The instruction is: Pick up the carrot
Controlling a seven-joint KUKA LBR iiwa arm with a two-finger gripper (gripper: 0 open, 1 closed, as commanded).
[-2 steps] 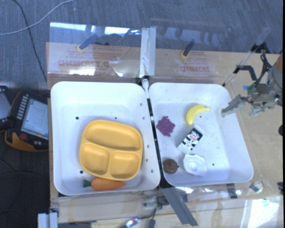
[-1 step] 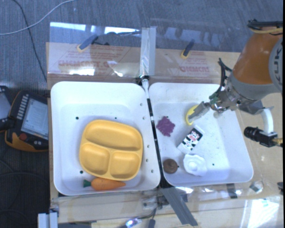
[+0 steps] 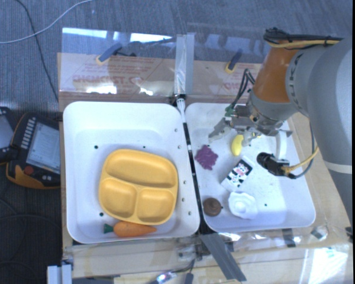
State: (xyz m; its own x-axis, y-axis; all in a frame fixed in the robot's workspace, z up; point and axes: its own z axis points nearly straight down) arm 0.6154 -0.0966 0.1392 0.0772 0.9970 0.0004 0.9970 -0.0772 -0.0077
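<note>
The carrot (image 3: 130,229) is seen against the left bin's (image 3: 77,158) near wall, tucked beside the yellow tray (image 3: 139,185). The gripper (image 3: 244,132) is held over the right bin (image 3: 302,212), fingers spread above a yellow object (image 3: 236,146).

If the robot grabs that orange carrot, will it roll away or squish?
The orange carrot with green top looks like smooth, stiff plastic, so it probably won't squish but might slip. Its rounded, tapered shape could roll, though it lies wedged between the yellow divided plate and the left white bin's wall, which should steady it.
</note>
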